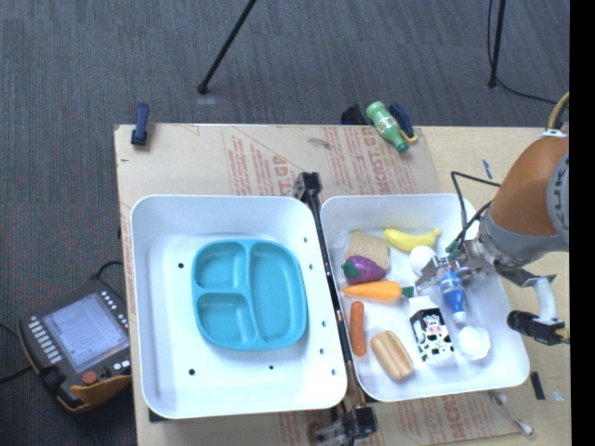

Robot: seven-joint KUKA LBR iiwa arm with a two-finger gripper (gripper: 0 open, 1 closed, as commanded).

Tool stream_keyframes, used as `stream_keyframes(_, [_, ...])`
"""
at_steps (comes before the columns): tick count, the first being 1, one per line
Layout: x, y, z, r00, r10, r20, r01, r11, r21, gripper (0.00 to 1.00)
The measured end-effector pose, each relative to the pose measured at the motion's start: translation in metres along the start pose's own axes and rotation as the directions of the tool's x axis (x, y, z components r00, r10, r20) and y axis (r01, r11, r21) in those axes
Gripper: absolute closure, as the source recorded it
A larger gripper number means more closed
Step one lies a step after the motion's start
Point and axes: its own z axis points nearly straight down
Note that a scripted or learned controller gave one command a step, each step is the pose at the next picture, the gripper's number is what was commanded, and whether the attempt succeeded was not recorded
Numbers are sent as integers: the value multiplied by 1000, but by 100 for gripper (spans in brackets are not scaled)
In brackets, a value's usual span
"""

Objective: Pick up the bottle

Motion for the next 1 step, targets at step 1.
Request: stream_keyframes(1, [-1, 0, -10, 1000, 5, -1, -5, 1000, 0, 100])
